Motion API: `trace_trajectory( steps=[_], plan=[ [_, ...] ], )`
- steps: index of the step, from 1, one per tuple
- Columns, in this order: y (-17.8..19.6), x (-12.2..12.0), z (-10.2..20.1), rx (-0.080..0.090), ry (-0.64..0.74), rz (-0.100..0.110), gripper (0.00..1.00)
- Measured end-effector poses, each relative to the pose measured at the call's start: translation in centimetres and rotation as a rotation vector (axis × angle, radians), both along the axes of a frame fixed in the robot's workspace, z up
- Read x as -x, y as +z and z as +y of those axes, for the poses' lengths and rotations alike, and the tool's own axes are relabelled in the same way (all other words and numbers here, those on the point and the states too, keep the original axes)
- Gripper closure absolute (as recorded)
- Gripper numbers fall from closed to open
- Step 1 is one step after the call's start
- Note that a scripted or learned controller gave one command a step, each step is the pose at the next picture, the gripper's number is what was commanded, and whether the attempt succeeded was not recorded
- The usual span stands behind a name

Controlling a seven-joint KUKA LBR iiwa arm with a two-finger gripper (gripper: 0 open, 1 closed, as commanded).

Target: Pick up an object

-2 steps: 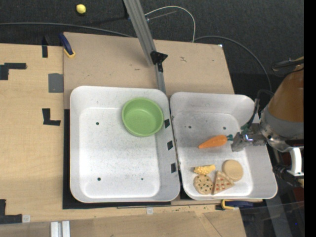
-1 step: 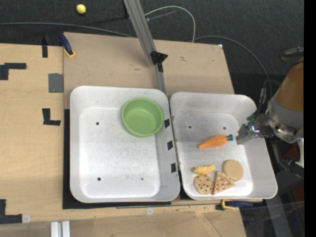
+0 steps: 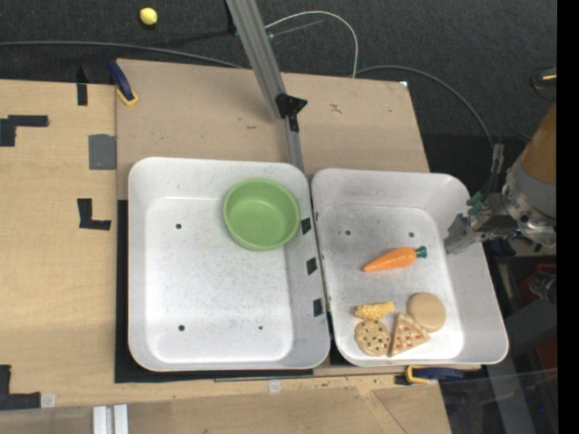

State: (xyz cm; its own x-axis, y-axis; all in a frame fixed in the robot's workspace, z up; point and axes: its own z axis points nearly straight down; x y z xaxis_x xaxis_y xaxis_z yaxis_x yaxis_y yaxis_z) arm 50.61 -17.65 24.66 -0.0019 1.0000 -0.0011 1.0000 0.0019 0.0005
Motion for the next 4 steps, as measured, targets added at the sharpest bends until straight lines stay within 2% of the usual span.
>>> trace_trajectory(
  steps=[1, 3, 4],
  plan=[
    [0.6, -2.6, 4.4, -0.003, 0.005, 0.000, 1.00],
    [-1.0, -8.8, 15.5, -0.002, 0.006, 0.002, 1.00],
    [-2.4, -10.8, 20.3, -0.002, 0.004, 0.002, 1.00]
  ],
)
